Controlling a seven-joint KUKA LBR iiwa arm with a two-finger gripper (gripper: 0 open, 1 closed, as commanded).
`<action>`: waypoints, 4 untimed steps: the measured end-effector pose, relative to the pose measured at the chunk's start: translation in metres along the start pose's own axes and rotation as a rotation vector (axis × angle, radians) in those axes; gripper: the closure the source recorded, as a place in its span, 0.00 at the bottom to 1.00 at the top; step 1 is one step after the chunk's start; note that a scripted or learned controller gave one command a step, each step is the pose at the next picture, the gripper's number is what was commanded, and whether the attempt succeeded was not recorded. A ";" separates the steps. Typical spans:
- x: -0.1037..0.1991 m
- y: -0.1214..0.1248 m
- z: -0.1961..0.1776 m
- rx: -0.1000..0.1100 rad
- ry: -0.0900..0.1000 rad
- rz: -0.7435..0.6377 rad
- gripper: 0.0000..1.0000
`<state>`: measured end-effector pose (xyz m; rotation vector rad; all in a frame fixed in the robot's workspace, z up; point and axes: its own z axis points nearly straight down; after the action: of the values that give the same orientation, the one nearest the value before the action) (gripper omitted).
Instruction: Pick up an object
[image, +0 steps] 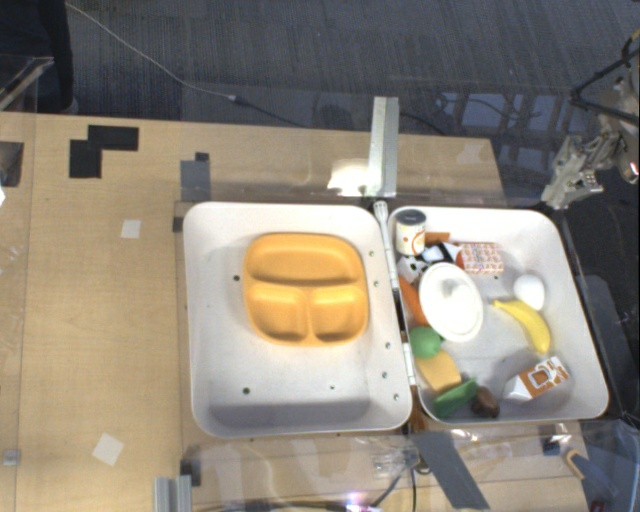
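while a white lid (451, 301) crowds the banana (529, 324), toys surround both.

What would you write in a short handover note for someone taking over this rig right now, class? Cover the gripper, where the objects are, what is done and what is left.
Gripper: parked above the far right corner of the right bin, off the objects; holding nothing that can be seen.
Left bin: a yellow divided tray.
Right bin: white round lid, banana, white egg, green ball, small carton, and other small items.
Done: nothing picked yet.
Left: choose an object, descend, grasp, lift.
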<state>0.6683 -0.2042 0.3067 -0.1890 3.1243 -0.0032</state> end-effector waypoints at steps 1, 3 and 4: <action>-0.003 0.001 -0.015 0.004 -0.014 -0.001 1.00; 0.056 0.007 0.006 0.002 -0.003 -0.294 1.00; 0.053 0.007 -0.006 0.005 -0.012 -0.295 1.00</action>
<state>0.6144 -0.2032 0.3121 -0.6439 3.0515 -0.0118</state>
